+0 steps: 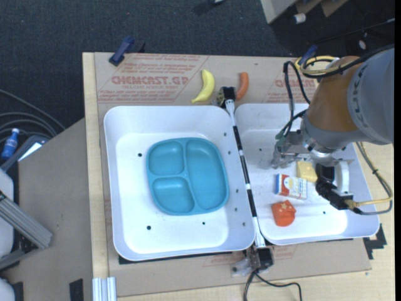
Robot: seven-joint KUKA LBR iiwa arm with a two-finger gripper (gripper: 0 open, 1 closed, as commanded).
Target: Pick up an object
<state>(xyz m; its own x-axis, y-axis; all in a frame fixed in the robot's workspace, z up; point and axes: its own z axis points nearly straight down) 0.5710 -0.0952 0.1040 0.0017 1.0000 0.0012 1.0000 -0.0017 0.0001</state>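
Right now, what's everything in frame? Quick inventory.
bins: 2, white, side by side on the bench
divided plate: 1, blue, in the left bin
carton: 1, white with red and blue, in the right bin
tomato: 1, red, right bin, near the carton
yellow block: 1, right bin, beside the gripper
banana: 1, yellow, on the bench behind the bins
carrot: 1, orange, beside the banana
arm: 1, grey and orange, over the right bin
gripper: 1, low in the right bin
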